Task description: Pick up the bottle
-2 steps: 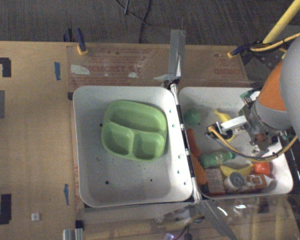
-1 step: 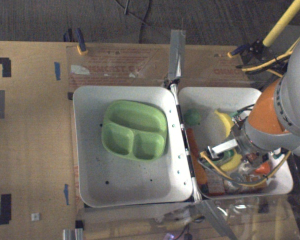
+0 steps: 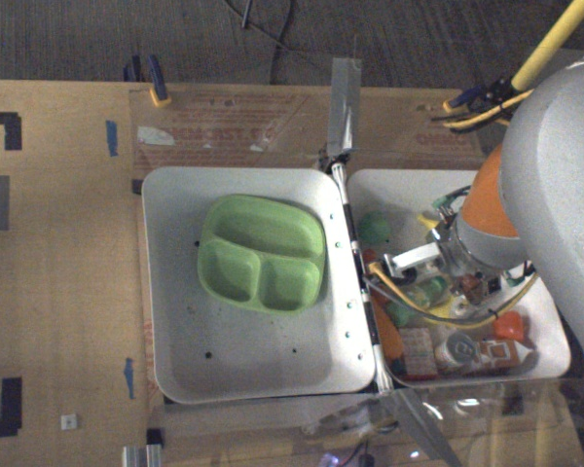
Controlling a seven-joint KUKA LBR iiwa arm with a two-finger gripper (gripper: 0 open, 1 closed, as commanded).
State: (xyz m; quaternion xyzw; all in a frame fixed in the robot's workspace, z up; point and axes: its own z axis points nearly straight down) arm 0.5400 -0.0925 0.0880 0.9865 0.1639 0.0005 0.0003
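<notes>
A green divided plate [image 3: 263,253] lies upside of centre in the left white bin [image 3: 175,358], tilted slightly, with three compartments facing up. The right white bin [image 3: 555,353] touches it along a metal divider [image 3: 344,105] that runs toward the top of the frame. A dark green ball [image 3: 375,228] sits near that bin's upper left corner. The wooden counter [image 3: 58,280] carries black tape marks [image 3: 5,129] at the far left and blue tape strips [image 3: 111,137]. Black cables [image 3: 253,3] loop on the dark floor [image 3: 97,17] above.
</notes>
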